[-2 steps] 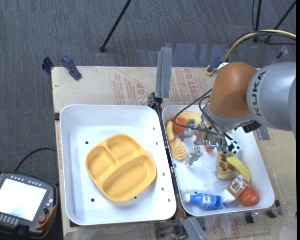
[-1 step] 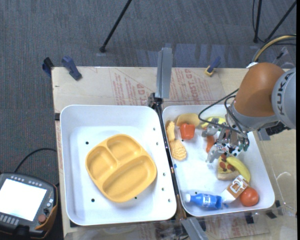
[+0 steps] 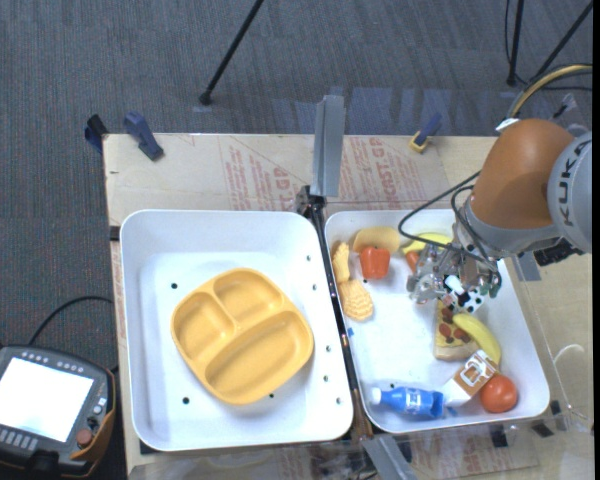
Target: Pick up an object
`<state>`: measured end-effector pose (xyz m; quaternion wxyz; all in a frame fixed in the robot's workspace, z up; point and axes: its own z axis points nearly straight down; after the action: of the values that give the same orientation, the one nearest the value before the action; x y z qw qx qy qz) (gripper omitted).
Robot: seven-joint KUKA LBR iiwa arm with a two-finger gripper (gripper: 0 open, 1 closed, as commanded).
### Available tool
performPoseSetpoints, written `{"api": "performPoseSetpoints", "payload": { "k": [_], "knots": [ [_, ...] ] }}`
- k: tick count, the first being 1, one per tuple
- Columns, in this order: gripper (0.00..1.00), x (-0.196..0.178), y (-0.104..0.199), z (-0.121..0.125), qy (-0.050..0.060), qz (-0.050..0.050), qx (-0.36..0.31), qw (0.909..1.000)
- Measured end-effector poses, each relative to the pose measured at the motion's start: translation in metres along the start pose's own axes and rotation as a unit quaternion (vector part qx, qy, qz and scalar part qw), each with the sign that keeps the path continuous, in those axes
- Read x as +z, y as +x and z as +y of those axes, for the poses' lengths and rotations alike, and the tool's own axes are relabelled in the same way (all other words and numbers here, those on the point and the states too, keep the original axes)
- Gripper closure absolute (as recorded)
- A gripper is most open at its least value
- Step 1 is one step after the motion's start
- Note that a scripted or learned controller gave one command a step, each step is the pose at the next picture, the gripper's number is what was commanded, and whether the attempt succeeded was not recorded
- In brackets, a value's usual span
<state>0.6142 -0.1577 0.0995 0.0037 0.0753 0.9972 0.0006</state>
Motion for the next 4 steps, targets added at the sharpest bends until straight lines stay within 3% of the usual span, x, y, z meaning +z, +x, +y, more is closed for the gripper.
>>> {"api": "performPoseSetpoints", "payload": {
  "k": [1,2,3,4],
  "knots": [
    [0.0,0.0,0.0,0.0,0.0,0.0,0.0,1.0],
    [0.0,0.012,-0.01,0.023,0.0,0.002,0.072,0.9974],
    [0.0,0.012,0.023,0.024,0.001,0.004,0.09,0.9959],
    [0.0,0.011,0.016,-0.019,0.001,0.002,0.113,0.9936]
  ]
}}
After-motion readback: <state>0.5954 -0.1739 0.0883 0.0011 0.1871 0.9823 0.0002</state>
